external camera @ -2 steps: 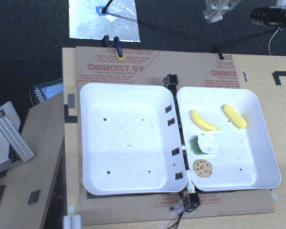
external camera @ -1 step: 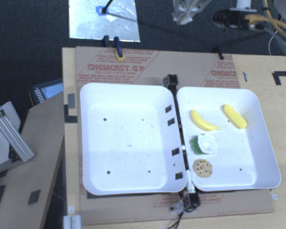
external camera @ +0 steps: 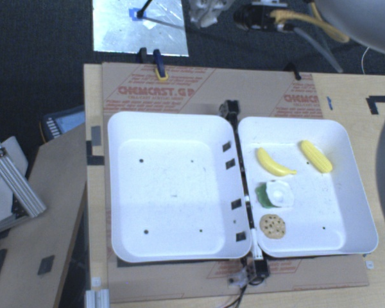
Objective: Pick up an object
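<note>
Several small objects lie in the right bin (external camera: 353, 204). A yellow banana (external camera: 274, 162) rests near its left wall, and a yellow corn cob (external camera: 316, 156) lies to the banana's right. Below them sits a white and green piece (external camera: 273, 194), and closer to the front is a round brown cookie (external camera: 272, 226). A grey part of the arm (external camera: 359, 8) hangs at the top right, well clear of the bins and touching none of the objects.
The left bin (external camera: 173, 185) adjoins the right one along a black-clipped divider (external camera: 240, 178). Both sit on a cardboard sheet (external camera: 199, 88). A silver plate (external camera: 140, 18), pale metal hardware (external camera: 208, 5) and yellow cables (external camera: 308, 21) lie beyond the bench.
</note>
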Robot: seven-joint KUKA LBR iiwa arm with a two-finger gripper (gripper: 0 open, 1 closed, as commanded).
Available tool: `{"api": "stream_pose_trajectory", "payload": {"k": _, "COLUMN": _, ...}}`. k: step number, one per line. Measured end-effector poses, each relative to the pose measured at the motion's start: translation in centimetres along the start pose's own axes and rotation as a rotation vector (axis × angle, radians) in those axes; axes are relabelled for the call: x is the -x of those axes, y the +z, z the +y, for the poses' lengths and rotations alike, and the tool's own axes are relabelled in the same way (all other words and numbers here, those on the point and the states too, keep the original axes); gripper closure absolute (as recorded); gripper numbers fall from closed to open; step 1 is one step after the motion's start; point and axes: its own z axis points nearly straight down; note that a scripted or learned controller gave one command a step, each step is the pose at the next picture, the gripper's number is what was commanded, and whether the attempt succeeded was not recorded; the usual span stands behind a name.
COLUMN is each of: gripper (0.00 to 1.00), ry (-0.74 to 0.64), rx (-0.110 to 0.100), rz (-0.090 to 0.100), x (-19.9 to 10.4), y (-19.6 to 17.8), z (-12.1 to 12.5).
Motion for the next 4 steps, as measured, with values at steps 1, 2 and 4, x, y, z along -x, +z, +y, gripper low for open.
{"api": "stream_pose_trajectory", "payload": {"k": 1, "gripper": 1.0, "ry": 0.004, "rx": 0.0, "rz": -0.002, "x": -2.95, "y": -0.02, "z": 0.59}}
{"api": "stream_pose_trajectory", "payload": {"k": 2, "gripper": 1.0, "ry": 0.004, "rx": 0.0, "rz": -0.003, "x": -2.81, "y": -0.04, "z": 0.59}}
{"api": "stream_pose_trajectory", "payload": {"k": 4, "gripper": 1.0, "ry": 0.004, "rx": 0.0, "rz": -0.003, "x": -2.8, "y": -0.04, "z": 0.59}}
